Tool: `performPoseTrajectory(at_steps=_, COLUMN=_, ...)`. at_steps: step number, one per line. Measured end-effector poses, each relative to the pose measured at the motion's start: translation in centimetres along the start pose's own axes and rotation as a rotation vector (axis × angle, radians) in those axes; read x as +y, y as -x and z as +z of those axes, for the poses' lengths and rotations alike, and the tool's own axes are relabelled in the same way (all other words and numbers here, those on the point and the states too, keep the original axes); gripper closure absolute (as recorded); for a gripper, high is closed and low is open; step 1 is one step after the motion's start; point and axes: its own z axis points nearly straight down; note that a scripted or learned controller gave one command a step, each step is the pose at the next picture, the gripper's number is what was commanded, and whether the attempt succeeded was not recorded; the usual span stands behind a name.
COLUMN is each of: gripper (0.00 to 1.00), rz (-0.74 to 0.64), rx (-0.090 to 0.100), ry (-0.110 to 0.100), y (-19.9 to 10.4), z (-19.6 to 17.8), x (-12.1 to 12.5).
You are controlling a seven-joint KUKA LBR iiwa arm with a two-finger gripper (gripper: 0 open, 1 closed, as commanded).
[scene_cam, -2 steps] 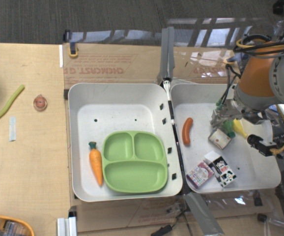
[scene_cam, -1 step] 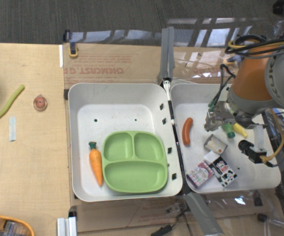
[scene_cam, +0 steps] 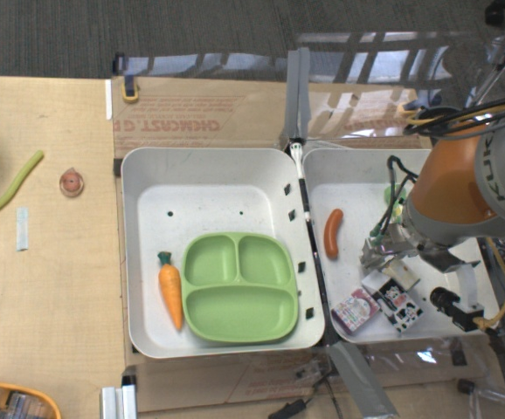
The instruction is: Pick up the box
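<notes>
The box (scene_cam: pixel 398 304) lies in the right bin (scene_cam: pixel 357 168), toward its near edge, flat on the floor and turned at a slant to the walls. It is small, with black-and-white printing on the upper face. Just beside it on the left lies a pouch (scene_cam: pixel 354 312) with pink and white print; the two look close to touching, though whether they touch cannot be determined. A sausage (scene_cam: pixel 332 233) lies apart from both, nearer the divider between the bins.

The gripper (scene_cam: pixel 383 256) hangs directly above and slightly behind the box, low in the bin. The wrist and orange band cover most of it from this angle. Whether it is released, clenched or grasping cannot be told; the box appears to rest on the bin floor, not lifted.

Handling assessment: the box is judged to be light printed card, stiff along its edges but liable to dent if squeezed hard across the broad face. The surface looks glossy, so some slip is possible. It lies flat, leaving only its shallow sides to pinch. The recommended hold is across the narrower span, at mid-length, with the jaws turned to match the slant. The pouch side is crowded; a finger coming down there may land on the pouch or push it.

The left bin (scene_cam: pixel 139 234) holds a green plate (scene_cam: pixel 238 288) and a carrot (scene_cam: pixel 171 291), not involved.
</notes>
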Motion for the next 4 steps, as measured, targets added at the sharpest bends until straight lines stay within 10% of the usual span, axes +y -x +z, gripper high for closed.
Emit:
performPoseTrajectory(at_steps=2, gripper=0.00, rz=0.044, rx=0.000, ry=0.001, y=4.4, z=-6.8, x=-3.7)
performPoseTrajectory(at_steps=3, gripper=0.00, rz=0.184, rx=-0.010, ry=0.031, y=3.2, z=-3.2, x=-4.1)
performPoseTrajectory(at_steps=4, gripper=0.00, rz=0.052, rx=-0.002, ry=0.003, y=6.9, z=-0.1, x=-5.4)
